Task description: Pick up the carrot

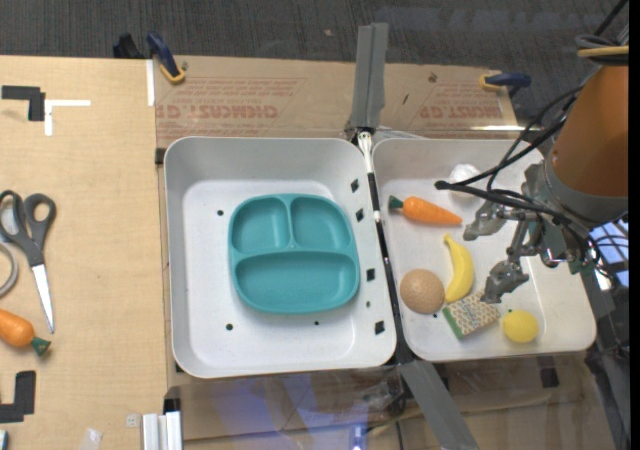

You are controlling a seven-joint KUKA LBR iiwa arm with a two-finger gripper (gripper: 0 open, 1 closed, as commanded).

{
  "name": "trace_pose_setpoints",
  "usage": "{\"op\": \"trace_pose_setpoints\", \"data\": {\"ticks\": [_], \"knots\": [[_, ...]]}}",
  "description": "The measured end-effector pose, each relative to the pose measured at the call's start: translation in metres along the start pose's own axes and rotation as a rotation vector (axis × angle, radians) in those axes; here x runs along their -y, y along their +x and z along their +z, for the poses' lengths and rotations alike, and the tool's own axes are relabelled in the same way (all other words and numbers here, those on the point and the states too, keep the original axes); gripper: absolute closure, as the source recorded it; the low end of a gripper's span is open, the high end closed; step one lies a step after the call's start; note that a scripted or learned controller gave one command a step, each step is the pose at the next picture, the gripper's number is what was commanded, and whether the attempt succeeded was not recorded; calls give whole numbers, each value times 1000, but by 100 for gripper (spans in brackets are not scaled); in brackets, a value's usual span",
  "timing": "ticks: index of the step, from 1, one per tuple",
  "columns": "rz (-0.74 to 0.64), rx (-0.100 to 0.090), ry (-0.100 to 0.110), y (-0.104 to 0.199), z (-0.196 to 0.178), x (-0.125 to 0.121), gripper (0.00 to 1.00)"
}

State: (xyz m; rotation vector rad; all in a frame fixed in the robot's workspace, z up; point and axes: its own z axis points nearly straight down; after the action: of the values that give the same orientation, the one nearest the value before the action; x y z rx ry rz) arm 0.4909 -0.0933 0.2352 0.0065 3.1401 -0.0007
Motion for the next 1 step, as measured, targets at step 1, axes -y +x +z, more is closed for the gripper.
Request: {"op": "trace_pose_setpoints", "data": {"ticks": [1], "knots": [[74, 0, -1, -41, 68, 16, 0]]}}
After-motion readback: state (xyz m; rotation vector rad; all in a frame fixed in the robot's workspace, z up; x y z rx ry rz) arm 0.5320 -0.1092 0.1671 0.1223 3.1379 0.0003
